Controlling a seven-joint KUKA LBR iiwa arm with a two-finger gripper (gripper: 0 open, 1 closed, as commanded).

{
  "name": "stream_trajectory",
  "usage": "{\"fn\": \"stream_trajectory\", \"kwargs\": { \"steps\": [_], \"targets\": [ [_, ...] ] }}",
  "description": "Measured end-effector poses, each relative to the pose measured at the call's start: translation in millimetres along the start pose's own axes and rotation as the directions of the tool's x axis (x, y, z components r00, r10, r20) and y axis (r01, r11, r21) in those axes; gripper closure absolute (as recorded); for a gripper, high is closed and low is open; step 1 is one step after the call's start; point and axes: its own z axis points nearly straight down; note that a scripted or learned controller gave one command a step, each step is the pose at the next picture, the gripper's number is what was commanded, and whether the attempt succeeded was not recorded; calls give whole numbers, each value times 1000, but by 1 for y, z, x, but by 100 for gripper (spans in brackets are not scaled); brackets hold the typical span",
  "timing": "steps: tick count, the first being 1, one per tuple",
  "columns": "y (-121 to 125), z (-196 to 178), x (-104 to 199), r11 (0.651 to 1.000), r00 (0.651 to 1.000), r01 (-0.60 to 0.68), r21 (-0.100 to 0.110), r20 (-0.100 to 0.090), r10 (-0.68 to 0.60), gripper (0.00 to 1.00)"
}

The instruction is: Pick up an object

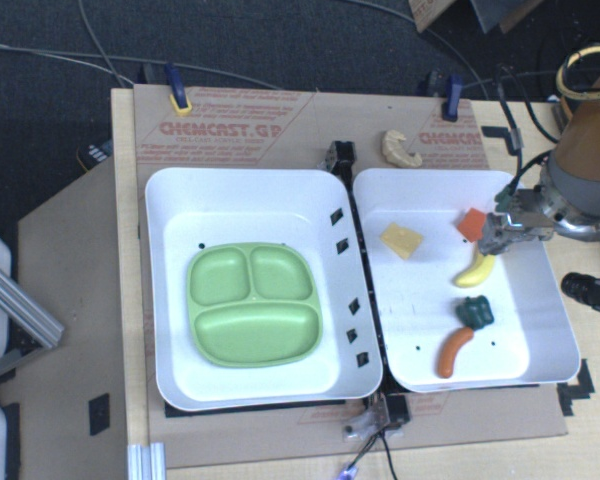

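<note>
Banana (475,270), a small yellow toy, looks the likeliest thing to be picked: it lies in the right bin (540,363), toward that bin's far right part, and the gripper (500,230) sits just above its upper end. Whether the hand is wide, narrow or closed on anything I cannot tell, since the metal wrist covers that part. An orange block (470,224) lies just beside the gripper on its left, close enough that a descent here could catch either piece. The other toys are spread apart, which leaves room around each: a yellow wedge (401,240) to the left, a green piece (475,313) nearer, and an orange carrot (453,352) nearest. A green divided plate (253,302) rests in the left bin (170,208), well away from the arm. A beige scrap (401,148) lies on the board beyond the bins.
</note>
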Motion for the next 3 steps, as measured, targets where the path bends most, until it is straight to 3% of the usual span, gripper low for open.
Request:
{"fn": "stream_trajectory", "kwargs": {
  "steps": [1, 3],
  "targets": [
    [1, -33, 0, 1000, 1000, 0, 3, -1, 0, 100],
    [42, -34, 112, 1000, 1000, 4, 5, -2, -4, 100]
  ]
}}
